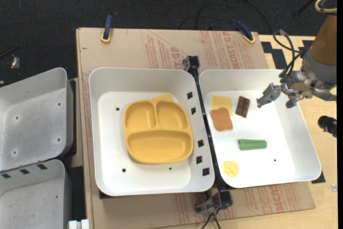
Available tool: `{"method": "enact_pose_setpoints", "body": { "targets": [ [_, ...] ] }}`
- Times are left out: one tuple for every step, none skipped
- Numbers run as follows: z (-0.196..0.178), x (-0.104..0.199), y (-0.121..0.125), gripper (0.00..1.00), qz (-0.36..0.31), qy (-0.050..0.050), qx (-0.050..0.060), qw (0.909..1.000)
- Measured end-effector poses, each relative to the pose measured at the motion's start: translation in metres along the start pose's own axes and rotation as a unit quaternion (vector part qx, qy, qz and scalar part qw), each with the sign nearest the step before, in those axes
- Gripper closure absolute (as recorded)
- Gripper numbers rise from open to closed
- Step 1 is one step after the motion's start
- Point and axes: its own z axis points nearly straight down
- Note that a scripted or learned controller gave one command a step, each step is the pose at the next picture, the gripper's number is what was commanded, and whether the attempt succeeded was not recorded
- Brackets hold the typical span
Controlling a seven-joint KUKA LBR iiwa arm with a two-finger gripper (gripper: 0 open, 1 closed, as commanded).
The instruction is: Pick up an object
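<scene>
The right bin [300, 131] holds several small items: a pale yellow square [222, 101], an orange-brown slab [221, 119] overlapping its lower edge, a dark brown bar [243, 106], a green cylinder [252, 144] lying on its side, and a small yellow round piece [230, 168]. My gripper [279, 99] hangs over the bin's upper right part, to the right of the brown bar and apart from it. Its two fingers are spread open with nothing between them.
The left bin [107, 88] carries a yellow divided plate [158, 131]. A black divider with clips [202, 126] runs between the bins. Grey-white trays [32, 115] lie off the bench at left. Cables hang by the wrist at the right edge.
</scene>
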Motion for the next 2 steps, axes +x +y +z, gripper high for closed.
{"method": "enact_pose_setpoints", "body": {
  "targets": [
    [0.063, 0.004, -0.001, 0.0, 0.001, 0.001, 0.001, 1.0],
    [0.119, 0.015, 0.0, 0.0, 0.0, 0.001, 0.002, 1.0]
  ]
}}
